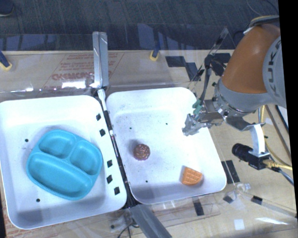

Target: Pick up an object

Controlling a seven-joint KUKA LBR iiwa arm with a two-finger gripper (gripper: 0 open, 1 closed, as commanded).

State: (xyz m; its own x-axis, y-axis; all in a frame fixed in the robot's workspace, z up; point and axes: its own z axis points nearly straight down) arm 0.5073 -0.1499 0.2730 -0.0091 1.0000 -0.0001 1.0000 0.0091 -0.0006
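Observation:
A small round brown object lies in the left part of the right bin. An orange waffle-like piece rests near that bin's front right corner. My gripper hangs over the right bin's right side, above and to the right of both objects, with nothing seen between its fingers. A blue divided plate lies in the left bin.
A metal divider runs between the two bins toward the back. The arm's orange band and cables sit over the bench to the right of the right bin.

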